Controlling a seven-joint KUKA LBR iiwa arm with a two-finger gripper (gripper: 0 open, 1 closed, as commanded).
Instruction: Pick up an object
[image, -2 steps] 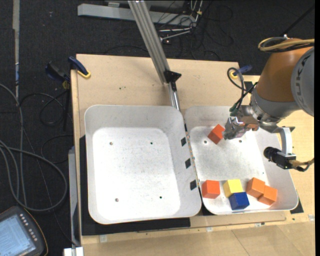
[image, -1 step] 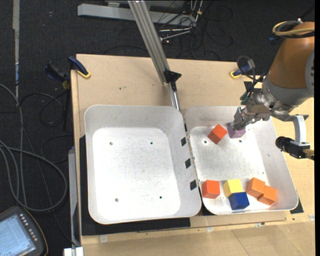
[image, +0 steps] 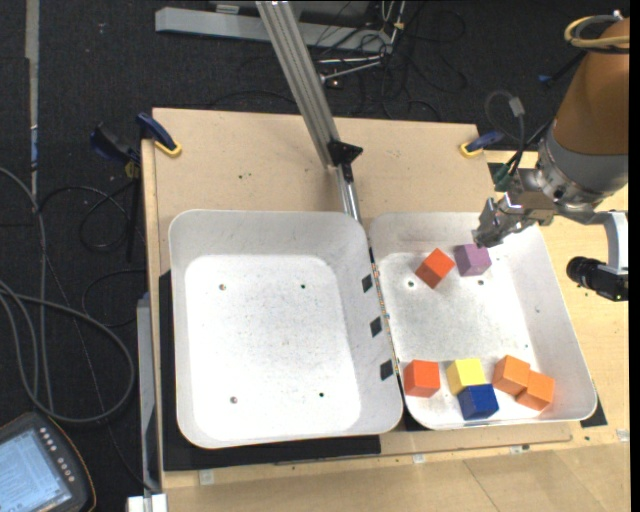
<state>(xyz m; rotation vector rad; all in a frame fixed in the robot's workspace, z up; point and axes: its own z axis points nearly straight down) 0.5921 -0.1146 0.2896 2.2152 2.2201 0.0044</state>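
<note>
Nearest the camera, along the front wall of the right bin (image: 575, 345): an orange block (image: 422, 377), then a yellow block (image: 465, 374) with a blue block (image: 478, 401) touching its front corner, then two more orange blocks (image: 526, 381) pressed together at the front right corner. Beside it, to the left, the left bin (image: 265, 325), white and speckled, with four small holes in its floor. Between the two bins, a row of short black tabs (image: 379, 326) along the shared edge.

Farther back in the right bin, a tilted orange block (image: 435, 268) and a purple block (image: 473, 260) just beside it, near the rear wall. Directly behind and above the purple block, the gripper (image: 490, 232), lowered to the rear edge of the bin and close to the block's top right corner; contact not clear. Jaws dark and seen end on, so width impossible to tell; no block visibly between them. Above that, the grey wrist with cabling and the orange band (image: 597, 95) of the arm, entering from the right.

Underneath all, the pale wooden worktop (image: 250, 165). At its two rear corners, blue-and-yellow clamps (image: 158, 132). Rising from the middle of the rear edge, a slanted aluminium post (image: 300, 75). Beyond, dark floor with loose cables (image: 40, 240); at the lower left corner, a screen pendant (image: 35, 470).
</note>
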